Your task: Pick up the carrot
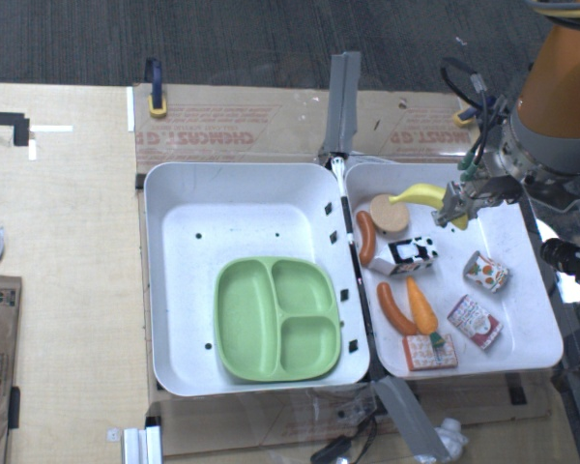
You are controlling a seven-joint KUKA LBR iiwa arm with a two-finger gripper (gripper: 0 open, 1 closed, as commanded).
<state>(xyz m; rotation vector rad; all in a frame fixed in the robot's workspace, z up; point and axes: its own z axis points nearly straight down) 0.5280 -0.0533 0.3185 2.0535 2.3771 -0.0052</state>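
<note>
The carrot is orange and tapered, with a small green tip at its near end. It lies in the right bin, near the front, beside a reddish sausage on its left. My gripper hangs over the back of the right bin, at the right end of the banana. It is well behind and to the right of the carrot. Nothing shows in its grasp.
The right bin also holds a round brown slice, a second sausage, a black-and-white cow toy, and three small packets. A green divided plate sits in the left bin.
</note>
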